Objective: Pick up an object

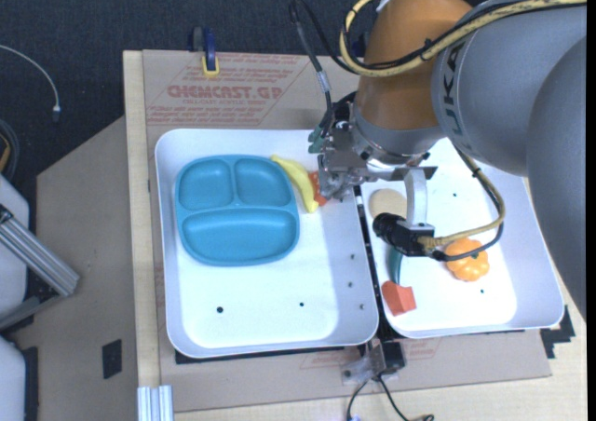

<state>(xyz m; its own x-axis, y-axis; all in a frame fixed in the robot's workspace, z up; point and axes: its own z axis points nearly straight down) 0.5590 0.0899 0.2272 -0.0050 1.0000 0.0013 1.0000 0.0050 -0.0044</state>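
The tool (332, 177) is seen lowered beside a yellow banana (296, 181) and blue divided plate (237, 210) in the left bin (270, 317)

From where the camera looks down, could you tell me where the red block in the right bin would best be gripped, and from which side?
Probably from straight above, jaws closing across the two flat side faces of the red block. It lies low near the right bin's left wall, with a teal object close behind it, so a side approach looks cramped. Closing left to right may need clearance at that wall.
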